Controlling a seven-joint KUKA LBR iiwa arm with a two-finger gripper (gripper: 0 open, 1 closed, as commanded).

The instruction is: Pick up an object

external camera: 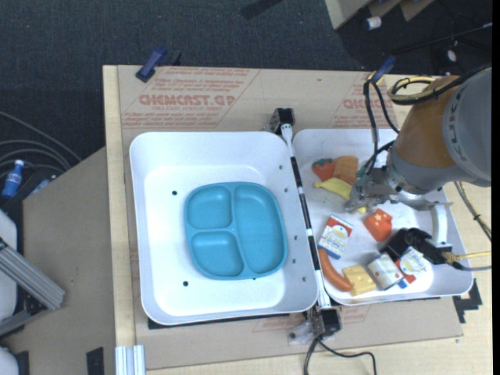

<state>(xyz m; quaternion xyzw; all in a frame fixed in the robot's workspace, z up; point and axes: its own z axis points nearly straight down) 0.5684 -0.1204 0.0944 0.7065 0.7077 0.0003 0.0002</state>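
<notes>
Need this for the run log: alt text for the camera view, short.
A grey and orange robot arm reaches from the right over the right white bin, its hand low among toy food: a banana, an orange piece, a small carton, a sausage. The left white bin holds a blue divided tray.
</notes>
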